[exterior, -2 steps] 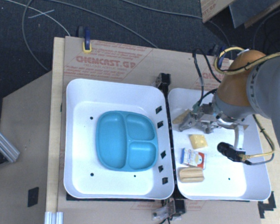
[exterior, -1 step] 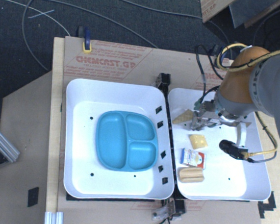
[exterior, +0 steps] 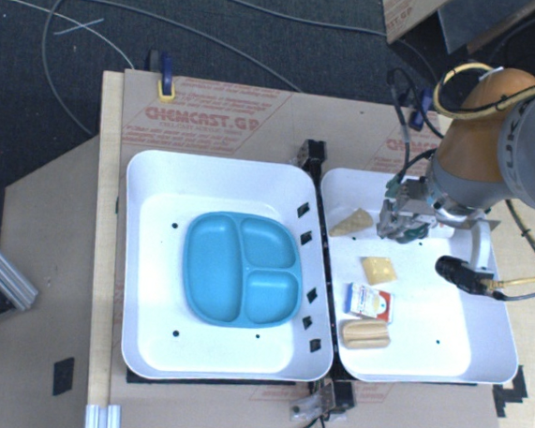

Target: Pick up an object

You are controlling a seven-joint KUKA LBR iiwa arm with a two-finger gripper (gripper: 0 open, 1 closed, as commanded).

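Two shallow white bins are sitting side by side on a brown cardboard-covered bench, viewed from above at a slant. The left bin (exterior: pixel 143 328) is holding a blue divided plate (exterior: pixel 241 269) with three compartments, lying flat near the bin's middle.

The right bin (exterior: pixel 461 354) is holding four small items along its left side. A pale tan wedge (exterior: pixel 350 224) is lying at the far left of this bin. Nearer, a small yellow square piece (exterior: pixel 378 270) is lying apart from it. Nearer still, a white packet with blue and red print (exterior: pixel 369 303) is lying flat, and just beside its near edge a tan bread-like roll (exterior: pixel 365 334) is lying crosswise, touching or almost touching it.

The grey arm with its orange band (exterior: pixel 483 126) is reaching in from the right, over the far part of the right bin. The gripper (exterior: pixel 401 221) is pointing down just to the right of the wedge, close to the bin floor. Whether its jaws are spread or pressed together cannot be told from this angle, and no item is showing between them. A black cylindrical part (exterior: pixel 460 272) is jutting out on the gripper's near right side, with a yellow cable trailing off to the right.
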